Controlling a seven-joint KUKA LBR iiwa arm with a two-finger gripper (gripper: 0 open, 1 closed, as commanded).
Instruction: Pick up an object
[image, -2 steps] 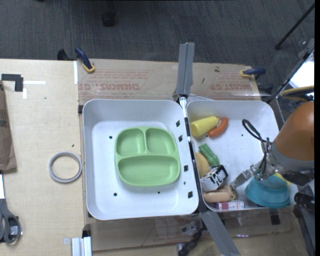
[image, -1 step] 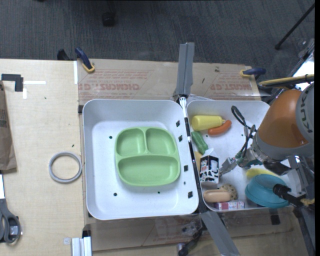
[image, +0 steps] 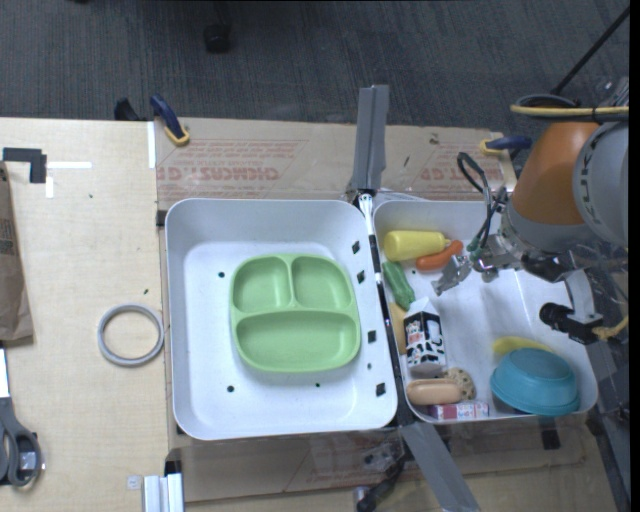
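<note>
My gripper (image: 455, 274) hangs over the right bin (image: 520, 300), at the end of the grey arm with its orange band (image: 552, 172). It sits just below an orange carrot (image: 438, 259) and a yellow corn-like piece (image: 413, 243), right of a green cucumber (image: 399, 284). Below it stands a black-and-white carton (image: 425, 338). Along the bin's near side lie a hot dog (image: 432, 391), a cookie (image: 459, 380) and a blue bowl (image: 536, 382) with a yellow piece (image: 516, 346) behind it. I see nothing held in the gripper.
The left bin (image: 190, 300) holds a green divided plate (image: 295, 312). A grey ring (image: 131, 333) lies on the bench to the left, scissors (image: 18, 452) at the near left corner. A grey divider post (image: 370, 140) rises between the bins at the back.
</note>
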